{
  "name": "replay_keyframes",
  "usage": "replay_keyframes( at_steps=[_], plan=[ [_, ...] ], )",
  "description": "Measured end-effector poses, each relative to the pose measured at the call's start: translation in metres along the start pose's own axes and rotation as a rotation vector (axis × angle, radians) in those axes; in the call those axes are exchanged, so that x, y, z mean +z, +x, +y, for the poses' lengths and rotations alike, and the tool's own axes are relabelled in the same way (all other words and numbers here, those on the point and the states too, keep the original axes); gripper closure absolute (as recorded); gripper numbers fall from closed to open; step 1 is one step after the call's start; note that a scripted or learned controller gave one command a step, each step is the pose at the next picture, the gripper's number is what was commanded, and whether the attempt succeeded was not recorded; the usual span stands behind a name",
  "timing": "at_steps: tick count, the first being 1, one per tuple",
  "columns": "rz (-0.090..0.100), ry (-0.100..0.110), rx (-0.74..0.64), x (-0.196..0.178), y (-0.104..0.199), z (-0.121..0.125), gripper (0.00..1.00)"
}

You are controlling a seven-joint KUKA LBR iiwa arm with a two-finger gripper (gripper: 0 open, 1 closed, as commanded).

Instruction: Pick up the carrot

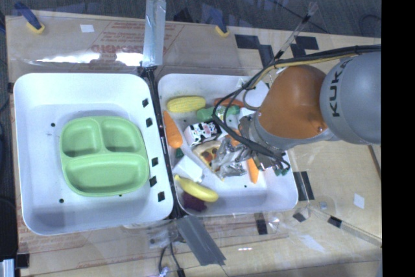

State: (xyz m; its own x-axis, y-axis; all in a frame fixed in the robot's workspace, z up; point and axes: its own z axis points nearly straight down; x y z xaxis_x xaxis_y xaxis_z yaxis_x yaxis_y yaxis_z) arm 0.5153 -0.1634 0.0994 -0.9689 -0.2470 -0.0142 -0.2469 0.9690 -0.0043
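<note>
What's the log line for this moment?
arm: over right bin | claw: low among items | carrot: by left wall, not held | tray: left bin

The grey arm (353,97) reaches in from the right edge of the bench, its orange band (292,104) bulging above the wrist. The wrist points down and leftward over the right bin's middle, with the gripper (228,156) low near the bin's floor, black cables looping round it.

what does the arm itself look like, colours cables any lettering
The arm is grey and rounded, with black KUKA lettering, and a glossy orange band above the wrist. Black cables loop along it down to the metallic end effector.
</note>
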Motion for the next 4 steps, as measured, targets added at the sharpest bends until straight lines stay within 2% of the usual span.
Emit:
replay_keyframes(
  at_steps=[1,2,3,4],
  plan=[
    [0.009,-0.003,-0.004,-0.047,-0.028,0.042,1.0],
    [0.012,-0.002,0.132,-0.071,-0.01,0.018,1.0],
    [0.012,-0.005,-0.054,-0.092,-0.051,0.076,1.0],
    [0.015,-0.008,-0.377,-0.053,0.009,0.059,1.0]
  ],
)
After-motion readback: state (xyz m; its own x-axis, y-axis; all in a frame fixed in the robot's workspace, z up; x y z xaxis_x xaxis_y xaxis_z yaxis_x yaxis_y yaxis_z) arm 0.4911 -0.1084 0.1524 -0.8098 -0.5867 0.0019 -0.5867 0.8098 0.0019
